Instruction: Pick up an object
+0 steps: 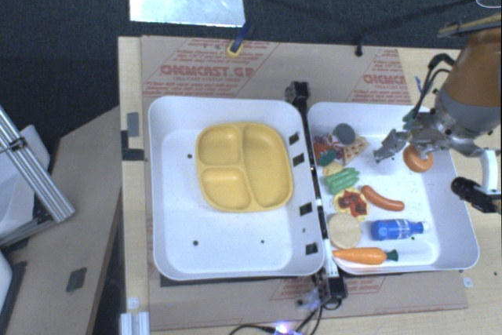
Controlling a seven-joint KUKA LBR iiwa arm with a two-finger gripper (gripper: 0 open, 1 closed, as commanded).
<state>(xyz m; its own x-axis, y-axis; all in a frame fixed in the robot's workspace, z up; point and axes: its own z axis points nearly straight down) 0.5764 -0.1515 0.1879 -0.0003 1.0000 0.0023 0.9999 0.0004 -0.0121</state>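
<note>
Toy food pieces are scattered in the right bin, beside the yellow divided plate in the left bin. An orange round piece lies just beside the gripper, untouched; whether the jaws are open cannot be told. Judged light, stiff, slippery plastic, it is best pinched across its middle.

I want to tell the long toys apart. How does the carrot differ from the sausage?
The carrot is orange with a green end; the sausage is red-orange all over. The carrot lies level by the bin's near rim; the sausage lies slanted, nearer the middle. Both are long toy foods in the right bin.
</note>
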